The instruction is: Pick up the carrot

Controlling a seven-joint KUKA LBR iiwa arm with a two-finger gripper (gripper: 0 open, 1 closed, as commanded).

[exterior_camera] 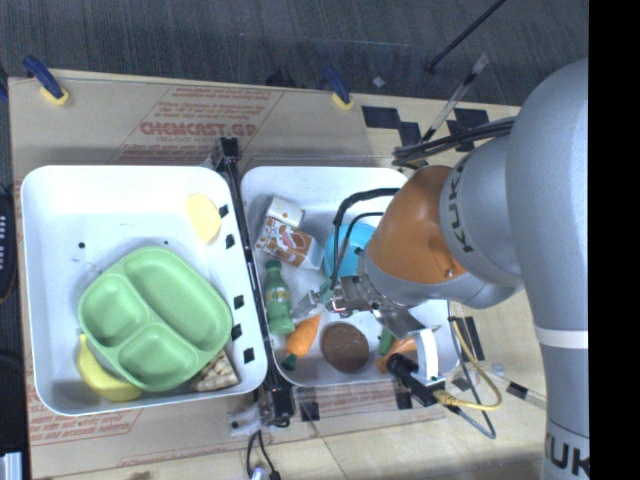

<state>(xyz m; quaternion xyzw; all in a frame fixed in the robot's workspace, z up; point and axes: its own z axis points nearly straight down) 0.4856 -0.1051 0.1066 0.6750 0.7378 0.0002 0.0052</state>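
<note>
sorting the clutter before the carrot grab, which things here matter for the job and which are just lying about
For the job:
- carrot, near the front of the right bin
- claw, low in that bin, close to the carrot

Just lying about:
- green bottle
- brown round thing
- small carton
- green divided plate in the left bin
- yellow piece

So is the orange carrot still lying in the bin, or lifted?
In the bin: the orange carrot lies on the right white bin's floor beside the green bottle.
</note>
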